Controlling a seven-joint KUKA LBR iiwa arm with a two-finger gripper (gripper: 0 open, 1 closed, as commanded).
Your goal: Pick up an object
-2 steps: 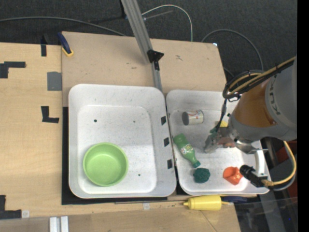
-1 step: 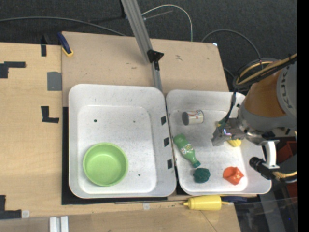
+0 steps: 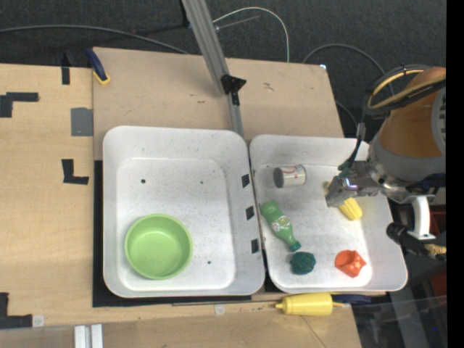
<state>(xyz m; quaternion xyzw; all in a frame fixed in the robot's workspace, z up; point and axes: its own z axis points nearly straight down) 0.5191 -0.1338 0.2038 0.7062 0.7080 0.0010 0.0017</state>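
The right bin holds a small silver can lying on its side, a green bottle, a dark green lump, a red object and a yellow object. My gripper is low over the right side of this bin, right at the upper left edge of the yellow object, and partly hides it. Whether anything is held cannot be made out from this angle. A green bowl sits in the front left corner of the left bin.
A slanted metal pole comes down to the back edge between the bins. A yellow bottle-like thing lies on the bench in front of the right bin. A blue and yellow clamp is at the back left. Cables trail behind the bench.
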